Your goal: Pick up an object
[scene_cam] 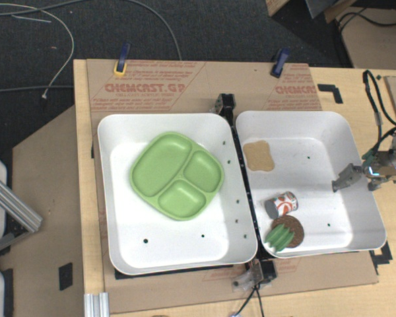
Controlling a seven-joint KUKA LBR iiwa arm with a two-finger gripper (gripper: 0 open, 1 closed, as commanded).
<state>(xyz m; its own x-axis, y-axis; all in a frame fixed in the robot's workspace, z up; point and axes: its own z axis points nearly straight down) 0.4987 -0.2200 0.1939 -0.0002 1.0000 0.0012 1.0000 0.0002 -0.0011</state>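
Note:
The right bin holds three small things. A flat tan slice lies near its back left corner. A small red and white can lies on its side towards the front, and just in front of it a brown disc with green strips rests by the front rim. My gripper hangs over the right bin's right rim, well to the right of the can and apart from all three things. Nothing shows in its grasp.
The left bin holds a green divided plate at its middle. Cables run along the bench's right side behind the gripper. Two clamps pin the cardboard sheet at the back.

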